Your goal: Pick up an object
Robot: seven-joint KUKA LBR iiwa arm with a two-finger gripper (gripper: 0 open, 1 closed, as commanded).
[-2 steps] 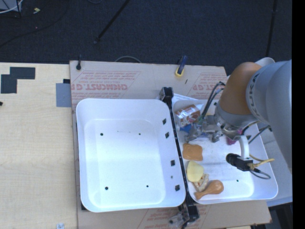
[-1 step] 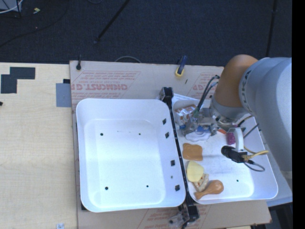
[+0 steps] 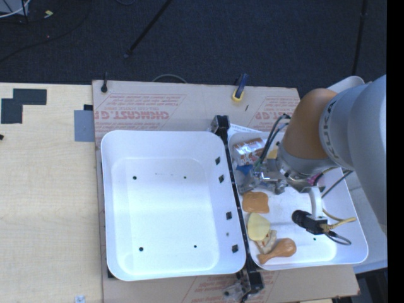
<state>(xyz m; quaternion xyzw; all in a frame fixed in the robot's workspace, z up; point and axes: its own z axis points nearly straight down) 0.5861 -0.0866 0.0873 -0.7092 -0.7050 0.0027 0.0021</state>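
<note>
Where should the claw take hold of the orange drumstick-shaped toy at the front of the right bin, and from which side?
Grip the drumstick toy across its narrow shaft end, coming straight from above. The shaft is thinner than the rounded head, and it lies flat on the right bin floor.

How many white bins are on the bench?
2. The left bin sits beside the right bin, which holds the objects and has the arm over it.

Right bin (image 3: 353,248): orange bun-like piece (image 3: 255,201), pale yellow piece (image 3: 257,226), tan drumstick (image 3: 278,249), possibly crumpled wrapper (image 3: 247,149).
</note>
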